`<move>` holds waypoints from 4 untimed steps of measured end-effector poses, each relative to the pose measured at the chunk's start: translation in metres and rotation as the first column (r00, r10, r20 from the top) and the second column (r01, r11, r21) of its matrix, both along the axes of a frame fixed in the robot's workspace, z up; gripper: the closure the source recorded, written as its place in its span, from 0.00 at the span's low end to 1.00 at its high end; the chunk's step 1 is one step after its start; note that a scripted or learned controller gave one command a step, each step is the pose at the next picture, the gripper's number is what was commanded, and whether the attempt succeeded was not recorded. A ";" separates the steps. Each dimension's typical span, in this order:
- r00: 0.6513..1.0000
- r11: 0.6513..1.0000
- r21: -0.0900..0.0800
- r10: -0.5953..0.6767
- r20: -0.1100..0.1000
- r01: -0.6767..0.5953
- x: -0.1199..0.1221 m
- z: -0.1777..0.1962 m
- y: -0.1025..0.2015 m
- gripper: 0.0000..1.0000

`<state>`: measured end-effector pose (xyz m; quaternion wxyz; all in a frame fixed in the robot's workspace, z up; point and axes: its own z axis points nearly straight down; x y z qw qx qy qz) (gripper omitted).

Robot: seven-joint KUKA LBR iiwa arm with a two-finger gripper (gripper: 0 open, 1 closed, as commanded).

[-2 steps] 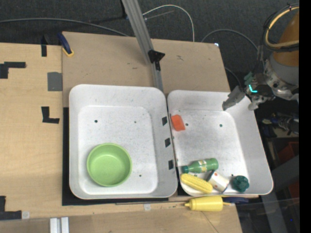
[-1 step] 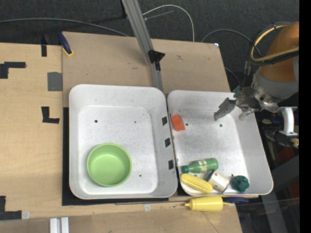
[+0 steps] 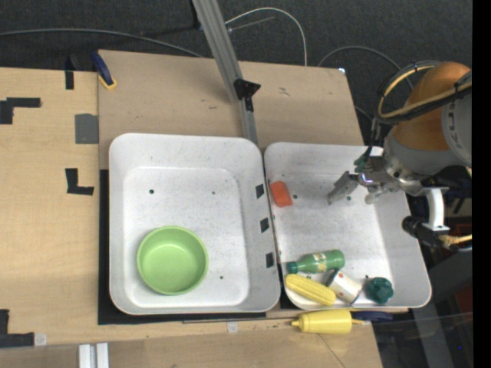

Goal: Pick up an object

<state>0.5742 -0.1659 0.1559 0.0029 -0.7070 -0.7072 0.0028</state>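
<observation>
Objects for picking lie in the right bin (image 3: 399, 244), six counted in or at it: one orange block (image 3: 281, 194) near the bin's left wall, alone on bare floor; one green bottle (image 3: 316, 263) lying on its side lower down; one yellow corn cob (image 3: 310, 290) just below the bottle, close to or touching it; one small white cylinder (image 3: 347, 286) beside the cob's right end; one dark green lump (image 3: 378, 288) at the near right corner, just beside the cylinder; and one yellow bottle-like thing (image 3: 325, 322) lying along the front rim, seemingly outside the bin on the bench edge. The left bin (image 3: 184, 148) holds one light green bowl (image 3: 173, 260), upright, in its near left corner, with the rest of that floor bare. In the camera view the gripper (image 3: 357, 190) hangs over the upper middle of the right bin, its two fingers spread apart with nothing between them; it stands to the right of the orange block and well apart from the cluster at the front. The grey arm with its orange band (image 3: 433, 106) comes in over the bin's right wall; open floor lies between the gripper and the block, and across the bin's middle. The four things at the front crowd each other and the front wall. A slanted metal pole (image 3: 219, 37) runs down to the seam between the two bins at the back; cables (image 3: 268, 18) loop on the dark floor beyond the bench.
</observation>
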 end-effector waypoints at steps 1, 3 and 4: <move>1.000 1.000 0.000 0.000 0.001 0.000 -0.005 -0.047 -0.006 0.00; 1.000 1.000 -0.001 0.002 0.012 -0.002 0.008 0.015 -0.004 1.00; 1.000 1.000 -0.002 0.001 0.013 -0.001 0.009 0.078 -0.004 1.00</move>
